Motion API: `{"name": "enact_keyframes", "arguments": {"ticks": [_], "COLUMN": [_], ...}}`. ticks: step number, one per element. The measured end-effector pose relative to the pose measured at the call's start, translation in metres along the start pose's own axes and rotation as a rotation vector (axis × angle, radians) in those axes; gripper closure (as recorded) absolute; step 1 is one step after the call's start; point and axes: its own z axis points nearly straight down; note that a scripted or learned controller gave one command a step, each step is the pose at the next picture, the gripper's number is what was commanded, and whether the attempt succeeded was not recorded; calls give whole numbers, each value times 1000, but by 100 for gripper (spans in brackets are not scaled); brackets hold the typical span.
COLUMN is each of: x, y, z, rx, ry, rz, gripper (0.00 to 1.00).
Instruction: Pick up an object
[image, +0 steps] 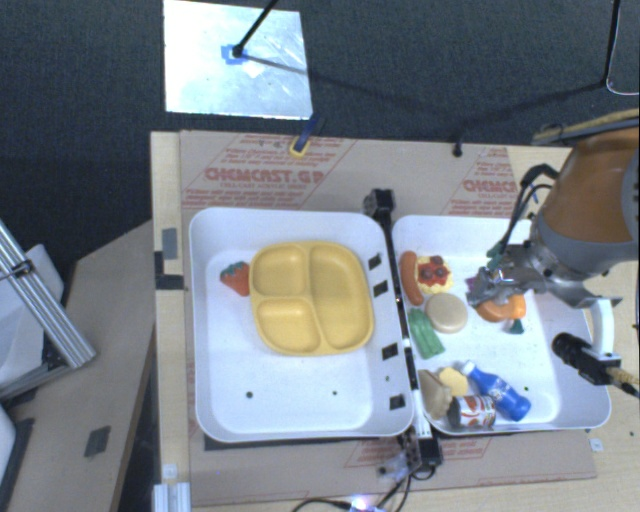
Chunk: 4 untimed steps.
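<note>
The end effector (492, 287) hung low in the right bin (575, 400), touching or just above an orange toy (500, 308) beside a beige disc (447, 312). A yellow divided plate (308, 298) lay in the left bin (290, 400).

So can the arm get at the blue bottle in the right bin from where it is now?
Probably yes. The blue bottle lies uncovered near the right bin's front, touched only by a can on its left. The end effector sits above an orange toy nearby.
</note>
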Motion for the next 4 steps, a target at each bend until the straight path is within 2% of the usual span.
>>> {"name": "enact_keyframes", "arguments": {"ticks": [2,4], "x": [90,186], "y": [33,50], "z": [4,-12], "rx": [2,0], "ry": [1,2], "rz": [-1,-1], "gripper": [100,100]}}
